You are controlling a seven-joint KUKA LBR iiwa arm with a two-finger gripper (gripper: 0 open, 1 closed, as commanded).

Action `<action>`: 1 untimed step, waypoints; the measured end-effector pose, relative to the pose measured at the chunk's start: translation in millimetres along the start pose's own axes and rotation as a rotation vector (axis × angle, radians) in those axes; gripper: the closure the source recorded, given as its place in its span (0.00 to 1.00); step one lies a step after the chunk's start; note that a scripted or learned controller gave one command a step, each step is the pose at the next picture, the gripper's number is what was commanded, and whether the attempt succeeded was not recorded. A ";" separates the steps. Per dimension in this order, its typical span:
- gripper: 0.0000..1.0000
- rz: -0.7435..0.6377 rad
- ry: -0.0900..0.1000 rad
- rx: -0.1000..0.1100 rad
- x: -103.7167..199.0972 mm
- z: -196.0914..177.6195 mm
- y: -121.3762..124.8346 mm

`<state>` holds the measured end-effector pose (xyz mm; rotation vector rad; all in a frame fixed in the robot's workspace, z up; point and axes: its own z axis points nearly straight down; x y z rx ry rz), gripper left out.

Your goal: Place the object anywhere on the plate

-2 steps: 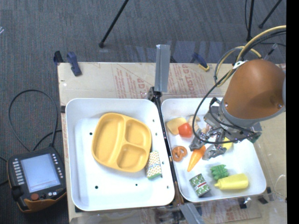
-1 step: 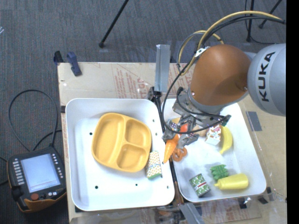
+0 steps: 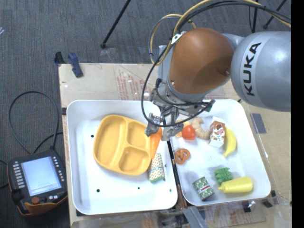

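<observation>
camera view | carrot (image 3: pixel 155 145) beside plate (image 3: pixel 114 144) | carton (image 3: pixel 156 168) below

Pincer (image 3: pixel 160 126) low, pointing straight down

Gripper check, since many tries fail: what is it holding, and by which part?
The two-finger gripper appears to grip the orange carrot-shaped toy by its upper end, at the divided yellow plastic plate's right edge.

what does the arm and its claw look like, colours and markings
A bulky grey KUKA arm with black KUKA lettering, ending in a rounded orange-brown wrist section. Yellow and black cables loop over it. Below sits a small dark metal claw.
</observation>
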<state>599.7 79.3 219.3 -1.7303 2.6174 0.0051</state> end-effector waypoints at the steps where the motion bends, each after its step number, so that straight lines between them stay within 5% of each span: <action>1: 0.00 0.003 0.001 -0.001 1.1 0.8 -0.3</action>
